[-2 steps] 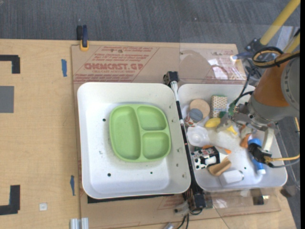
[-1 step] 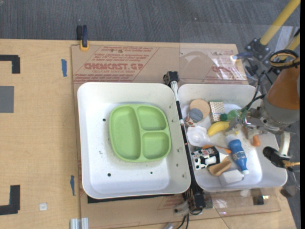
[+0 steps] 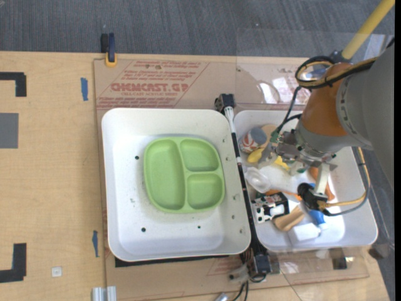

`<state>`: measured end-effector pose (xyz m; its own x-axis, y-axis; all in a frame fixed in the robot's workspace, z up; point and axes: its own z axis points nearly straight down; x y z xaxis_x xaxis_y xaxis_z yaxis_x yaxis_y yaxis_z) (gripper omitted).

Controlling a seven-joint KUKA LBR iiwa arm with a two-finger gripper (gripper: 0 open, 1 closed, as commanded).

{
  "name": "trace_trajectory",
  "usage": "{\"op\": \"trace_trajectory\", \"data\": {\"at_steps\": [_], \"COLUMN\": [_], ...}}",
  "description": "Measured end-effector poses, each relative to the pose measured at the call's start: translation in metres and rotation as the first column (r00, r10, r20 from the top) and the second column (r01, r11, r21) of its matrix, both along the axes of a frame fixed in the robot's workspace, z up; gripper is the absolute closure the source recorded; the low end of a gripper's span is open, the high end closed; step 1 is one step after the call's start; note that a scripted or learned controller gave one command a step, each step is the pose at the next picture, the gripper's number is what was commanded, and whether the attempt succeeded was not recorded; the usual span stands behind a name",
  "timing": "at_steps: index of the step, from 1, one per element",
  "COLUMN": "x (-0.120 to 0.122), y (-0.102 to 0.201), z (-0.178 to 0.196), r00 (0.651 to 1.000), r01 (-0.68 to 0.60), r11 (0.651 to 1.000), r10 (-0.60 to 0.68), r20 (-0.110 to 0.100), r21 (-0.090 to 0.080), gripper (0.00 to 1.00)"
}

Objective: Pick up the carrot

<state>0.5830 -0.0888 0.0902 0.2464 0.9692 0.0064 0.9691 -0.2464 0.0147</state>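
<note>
We are seeing a green plate (image 3: pixel 183 175) lying in the left bin (image 3: pixel 119 187). In the right bin (image 3: pixel 360 231), our end effector (image 3: pixel 294 155) is hanging over a clutter of toys; we cannot tell its opening. The carrot (image 3: pixel 323 182) is lying just right of it, near the bin's right side.

Bright, even overhead light, soft shadows under the white bins (image 3: pixel 119 168), faint glare on clear tape (image 3: pixel 276 89) over the cardboard sheet (image 3: pixel 163 83), mild softness throughout, arm (image 3: pixel 363 105) slightly blurred at right.
</note>
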Motion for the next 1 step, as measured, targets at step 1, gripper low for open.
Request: {"op": "trace_trajectory", "data": {"at_steps": [1], "x": [0.0366], "y": [-0.0484], "z": [0.3274], "r00": [0.992], "r01": [-0.127], "r11": [0.992], "r10": [0.127], "r20": [-0.006], "r21": [-0.011], "gripper": [0.00]}}
